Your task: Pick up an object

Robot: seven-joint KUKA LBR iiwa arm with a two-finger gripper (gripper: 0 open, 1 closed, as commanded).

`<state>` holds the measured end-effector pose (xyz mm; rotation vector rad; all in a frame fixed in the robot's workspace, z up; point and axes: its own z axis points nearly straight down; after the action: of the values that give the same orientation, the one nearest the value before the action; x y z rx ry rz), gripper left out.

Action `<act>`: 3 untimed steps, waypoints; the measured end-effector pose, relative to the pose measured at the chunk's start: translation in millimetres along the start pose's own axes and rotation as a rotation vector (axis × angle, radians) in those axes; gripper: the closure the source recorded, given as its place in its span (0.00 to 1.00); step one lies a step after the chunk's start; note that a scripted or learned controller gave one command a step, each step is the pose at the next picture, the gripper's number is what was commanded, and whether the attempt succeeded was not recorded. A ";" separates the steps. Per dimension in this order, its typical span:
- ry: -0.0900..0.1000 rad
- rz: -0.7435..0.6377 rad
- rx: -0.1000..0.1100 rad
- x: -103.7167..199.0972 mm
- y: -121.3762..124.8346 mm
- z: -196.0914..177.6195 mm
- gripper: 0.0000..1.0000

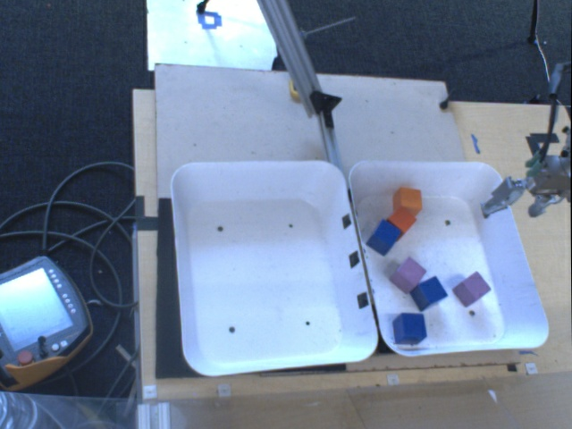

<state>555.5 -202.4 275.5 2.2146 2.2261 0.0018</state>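
Far to the gripper's left, off the bench, a teach pendant [37,322] lies on the dark floor among looped black cables [85,231]. Nearer, the left bin [192,186] sits well apart from the tool, and a slanted metal pole [288,38] runs down toward the seam between the 2 bins. The right bin [518,266] lies directly beside and below the gripper and holds 7 blocks: a blue block [383,237] farthest from the tool, with 2 orange blocks [407,200] touching it on its upper right; below these a purple block [407,274], a blue cube [429,292] against it, and another blue one [409,328] near the front wall. The purple cube [471,288] sits closest, below and left of the tool. The gripper [497,203] hangs over the bin's right rim with nothing visibly between its fingers; how far apart they stand cannot be told.
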 end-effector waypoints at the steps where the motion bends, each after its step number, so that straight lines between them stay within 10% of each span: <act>1: 0.000 0.000 0.000 0.1 0.0 0.0 0.00; 3: 0.000 0.003 0.004 -3.9 11.8 87.7 0.00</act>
<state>567.4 -206.3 187.9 2.2198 2.2251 -0.0023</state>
